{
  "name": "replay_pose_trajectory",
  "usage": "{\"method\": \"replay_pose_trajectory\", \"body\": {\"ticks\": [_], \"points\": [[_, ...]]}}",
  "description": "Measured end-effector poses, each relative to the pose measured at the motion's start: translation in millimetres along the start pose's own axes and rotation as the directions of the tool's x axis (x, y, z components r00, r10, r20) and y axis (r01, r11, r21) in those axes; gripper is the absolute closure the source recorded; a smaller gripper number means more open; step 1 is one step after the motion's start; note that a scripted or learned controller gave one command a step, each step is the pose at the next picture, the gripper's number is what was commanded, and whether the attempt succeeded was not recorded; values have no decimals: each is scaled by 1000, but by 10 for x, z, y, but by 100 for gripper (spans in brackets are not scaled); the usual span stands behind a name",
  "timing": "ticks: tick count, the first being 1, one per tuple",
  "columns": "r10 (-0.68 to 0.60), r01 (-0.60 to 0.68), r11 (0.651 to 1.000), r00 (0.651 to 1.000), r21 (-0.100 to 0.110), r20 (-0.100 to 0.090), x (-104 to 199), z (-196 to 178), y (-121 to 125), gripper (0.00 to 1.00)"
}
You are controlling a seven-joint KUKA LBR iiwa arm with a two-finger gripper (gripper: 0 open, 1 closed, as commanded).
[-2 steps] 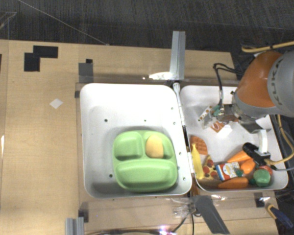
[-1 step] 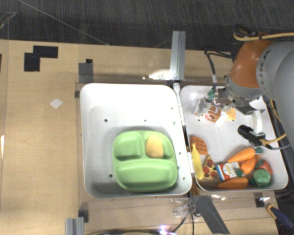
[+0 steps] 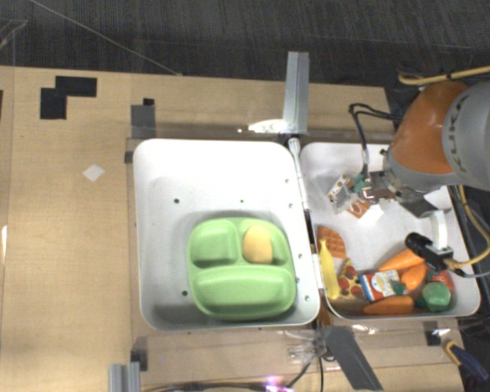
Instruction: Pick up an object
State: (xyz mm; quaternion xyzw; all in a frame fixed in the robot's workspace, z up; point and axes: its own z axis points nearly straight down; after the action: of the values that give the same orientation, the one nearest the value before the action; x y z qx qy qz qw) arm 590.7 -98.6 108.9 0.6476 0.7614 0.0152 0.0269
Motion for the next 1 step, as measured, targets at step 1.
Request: {"method": "replay_pose_trajectory", "body": {"ticks": [1], "points": [[-48,48,999,999,19,-6,-119,39,469,0]]}}
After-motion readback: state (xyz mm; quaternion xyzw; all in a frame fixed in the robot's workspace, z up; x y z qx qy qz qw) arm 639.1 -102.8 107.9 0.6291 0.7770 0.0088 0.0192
